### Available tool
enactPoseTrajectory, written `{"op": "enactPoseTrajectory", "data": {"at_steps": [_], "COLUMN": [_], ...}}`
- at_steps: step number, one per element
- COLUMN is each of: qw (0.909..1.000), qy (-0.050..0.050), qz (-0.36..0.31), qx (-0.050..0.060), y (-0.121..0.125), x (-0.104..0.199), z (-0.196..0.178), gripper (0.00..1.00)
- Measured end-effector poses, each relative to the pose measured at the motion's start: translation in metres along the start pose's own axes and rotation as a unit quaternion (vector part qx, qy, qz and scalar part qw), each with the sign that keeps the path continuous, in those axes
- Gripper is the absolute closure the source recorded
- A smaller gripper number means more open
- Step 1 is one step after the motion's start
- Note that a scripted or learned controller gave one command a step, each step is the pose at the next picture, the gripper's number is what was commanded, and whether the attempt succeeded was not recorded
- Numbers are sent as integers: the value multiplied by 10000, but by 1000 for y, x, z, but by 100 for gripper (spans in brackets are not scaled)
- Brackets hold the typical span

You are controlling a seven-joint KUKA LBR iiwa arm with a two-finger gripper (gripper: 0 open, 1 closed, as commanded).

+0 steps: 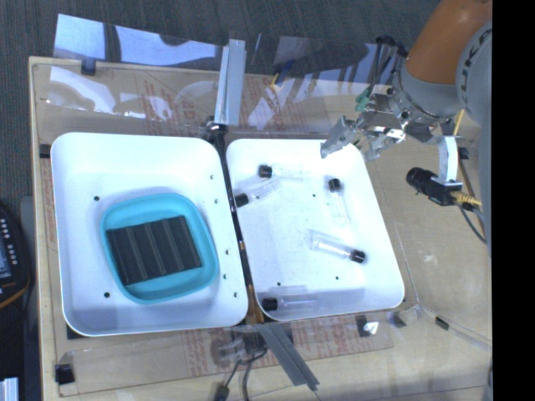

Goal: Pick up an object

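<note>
Several clear vials with black caps lie in the right bin (380, 282). One vial (280, 174) is near the back left, with another vial (253, 193) just below it by the left wall. A third vial (337, 197) lies mid-right. A further vial (336, 247) lies right of centre, and another vial (289, 302) rests along the front wall. My gripper (353, 144) hangs over the bin's back right corner, above the rim. It is open with nothing between its fingers (333, 145). It is apart from all the vials.
The left bin (75, 165) holds a blue tray (159, 245) with a dark ridged insert. A metal post (227, 82) stands behind the gap between the bins. A black cable connector (428, 184) hangs right of the right bin.
</note>
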State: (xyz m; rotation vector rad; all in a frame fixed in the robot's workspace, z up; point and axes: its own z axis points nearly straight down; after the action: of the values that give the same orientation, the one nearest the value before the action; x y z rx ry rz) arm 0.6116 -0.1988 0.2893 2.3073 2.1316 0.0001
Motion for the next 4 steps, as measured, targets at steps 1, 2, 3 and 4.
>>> {"op": "enactPoseTrajectory", "data": {"at_steps": [1,2,3,4], "qw": [10000,9994,9931,9927], "qy": [2,3,8,-57], "qz": [-86,350,1174,1201], "qx": [26,16,27,-38], "y": [-28,-119,-142,-60], "x": [66,63,75,95], "z": [109,86,178,195], "gripper": [0,0,0,0]}}
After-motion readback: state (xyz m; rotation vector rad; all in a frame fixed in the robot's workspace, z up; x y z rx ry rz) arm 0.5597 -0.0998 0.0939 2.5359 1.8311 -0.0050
